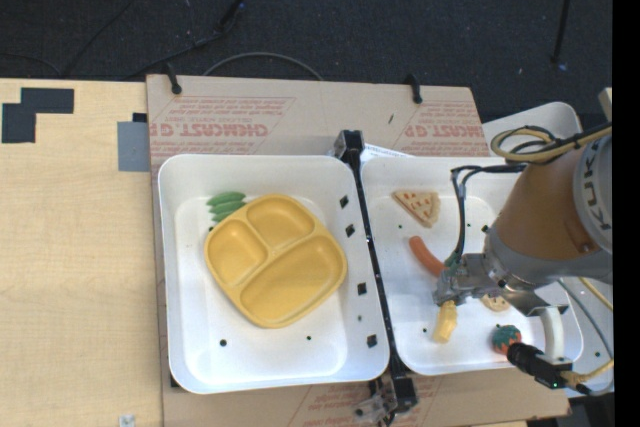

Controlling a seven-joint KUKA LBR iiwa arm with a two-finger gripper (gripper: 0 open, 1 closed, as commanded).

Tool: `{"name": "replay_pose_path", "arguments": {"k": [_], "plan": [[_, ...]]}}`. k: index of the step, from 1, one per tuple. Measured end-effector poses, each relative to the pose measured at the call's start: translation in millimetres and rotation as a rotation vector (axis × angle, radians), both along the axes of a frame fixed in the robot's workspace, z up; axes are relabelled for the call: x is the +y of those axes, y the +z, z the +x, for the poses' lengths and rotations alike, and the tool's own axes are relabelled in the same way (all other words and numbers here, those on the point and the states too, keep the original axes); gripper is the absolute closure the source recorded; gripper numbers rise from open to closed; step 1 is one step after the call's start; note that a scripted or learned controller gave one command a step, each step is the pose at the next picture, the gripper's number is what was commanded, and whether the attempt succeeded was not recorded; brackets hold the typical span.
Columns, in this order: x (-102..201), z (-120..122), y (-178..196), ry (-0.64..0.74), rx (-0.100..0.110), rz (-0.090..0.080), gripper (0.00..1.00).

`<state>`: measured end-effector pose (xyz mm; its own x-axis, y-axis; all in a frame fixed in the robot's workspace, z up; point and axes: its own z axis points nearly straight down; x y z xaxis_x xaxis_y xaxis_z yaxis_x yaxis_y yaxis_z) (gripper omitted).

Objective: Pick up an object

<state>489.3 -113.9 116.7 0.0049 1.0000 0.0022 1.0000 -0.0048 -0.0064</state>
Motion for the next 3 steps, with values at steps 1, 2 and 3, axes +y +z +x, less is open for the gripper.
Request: {"name": "replay_pose_path", "arguments": {"k": [1,2,3], "plan": [[4,4,43,0.006,-0.007,-0.002,1.0],[0,2,105,0.006,-0.009,-0.003,1.0],[0,2,132,0.006,-0.007,-0.002,1.0]]}}
